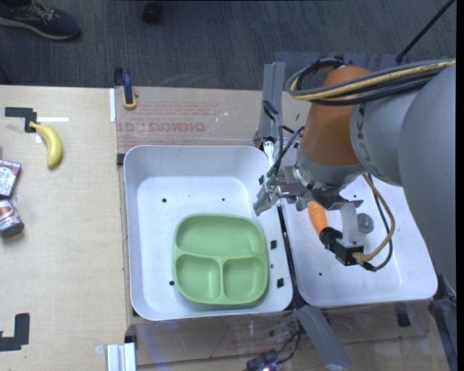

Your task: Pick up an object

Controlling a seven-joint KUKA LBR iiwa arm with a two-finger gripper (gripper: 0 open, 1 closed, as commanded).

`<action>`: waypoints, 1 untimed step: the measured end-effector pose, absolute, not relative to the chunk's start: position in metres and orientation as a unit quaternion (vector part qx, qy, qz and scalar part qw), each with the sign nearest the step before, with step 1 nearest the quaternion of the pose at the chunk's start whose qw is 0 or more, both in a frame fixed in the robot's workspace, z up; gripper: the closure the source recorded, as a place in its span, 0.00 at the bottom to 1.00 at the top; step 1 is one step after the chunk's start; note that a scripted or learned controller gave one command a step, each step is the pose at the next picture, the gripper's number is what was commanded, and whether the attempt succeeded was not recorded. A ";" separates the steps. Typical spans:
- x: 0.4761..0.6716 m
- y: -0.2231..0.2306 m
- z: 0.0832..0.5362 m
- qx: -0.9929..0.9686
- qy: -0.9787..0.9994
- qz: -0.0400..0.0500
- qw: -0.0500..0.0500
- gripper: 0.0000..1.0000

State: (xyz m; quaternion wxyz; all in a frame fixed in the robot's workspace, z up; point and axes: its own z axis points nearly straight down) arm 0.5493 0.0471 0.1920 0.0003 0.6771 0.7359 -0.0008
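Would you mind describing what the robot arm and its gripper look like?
The arm is bulky, rounded and light grey, with a glossy orange band above the wrist. Yellow and black cables loop over it, and another thin cable curls beside the wrist. The gripper is small, metallic grey.

Two shallow white bins sit side by side, the left bin [138,217] and the right bin [406,282]. One green divided plate [220,257] is there, and it has three compartments. One orange carrot-like object [317,217] lies in the right bin. One banana [49,143] lies on the bench [65,253]. Two small packaged items show at the bench's left edge: one flat packet [7,177] and one round can [10,218]. One robot arm [377,123] reaches in, with one orange band [330,119]. One blue-handled clamp [124,87] sits at the top of the bench. One dark shoe [40,18] is on the floor
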 end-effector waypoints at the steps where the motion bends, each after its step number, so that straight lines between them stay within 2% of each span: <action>1: 0.550 0.047 0.201 0.677 0.736 -0.002 0.000 1.00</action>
